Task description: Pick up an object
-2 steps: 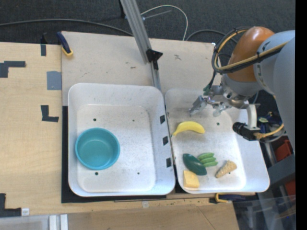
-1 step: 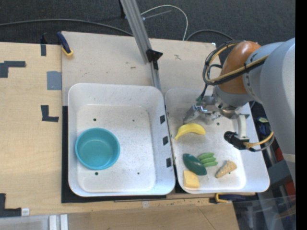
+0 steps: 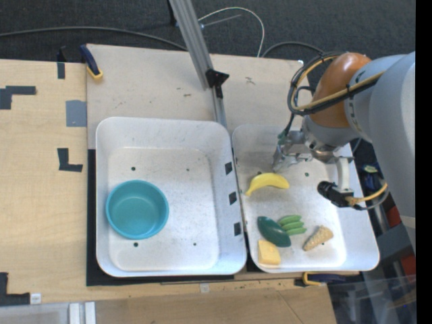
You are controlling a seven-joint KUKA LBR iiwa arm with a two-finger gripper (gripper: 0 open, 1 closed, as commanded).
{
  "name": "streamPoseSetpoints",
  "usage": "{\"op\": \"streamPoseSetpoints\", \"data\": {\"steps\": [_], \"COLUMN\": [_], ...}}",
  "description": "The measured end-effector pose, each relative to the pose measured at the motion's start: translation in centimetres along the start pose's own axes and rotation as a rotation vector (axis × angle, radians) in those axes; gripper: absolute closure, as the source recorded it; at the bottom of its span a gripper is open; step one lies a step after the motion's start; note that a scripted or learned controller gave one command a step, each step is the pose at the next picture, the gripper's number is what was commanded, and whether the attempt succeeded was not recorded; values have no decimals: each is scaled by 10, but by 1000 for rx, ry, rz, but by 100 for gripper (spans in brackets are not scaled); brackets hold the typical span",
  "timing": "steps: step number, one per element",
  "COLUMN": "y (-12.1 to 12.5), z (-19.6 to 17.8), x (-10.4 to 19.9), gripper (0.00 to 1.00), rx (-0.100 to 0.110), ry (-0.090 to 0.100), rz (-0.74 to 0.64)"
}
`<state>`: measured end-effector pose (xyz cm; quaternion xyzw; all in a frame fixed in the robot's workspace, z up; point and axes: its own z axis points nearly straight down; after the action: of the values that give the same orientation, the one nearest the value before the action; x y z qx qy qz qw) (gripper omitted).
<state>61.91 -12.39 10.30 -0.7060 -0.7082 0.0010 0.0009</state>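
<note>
Camera view: the gripper (image 3: 282, 159) is seen lowered into the right white bin (image 3: 358, 255), just above the curved yellow plastic banana (image 3: 267, 181), presumably placed for a grasp; nothing is seen held, and its opening cannot be told

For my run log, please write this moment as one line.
gripper: above right bin, just behind banana | nothing seen held | also in right bin: green toys, yellow block | left bin: blue bowl
</note>
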Motion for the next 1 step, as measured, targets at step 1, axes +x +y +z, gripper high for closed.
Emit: {"op": "streamPoseSetpoints", "data": {"steps": [1], "y": [-2], "z": [-44], "x": [5], "gripper": [100], "rx": [-5], "ry": [0], "rz": [2]}}
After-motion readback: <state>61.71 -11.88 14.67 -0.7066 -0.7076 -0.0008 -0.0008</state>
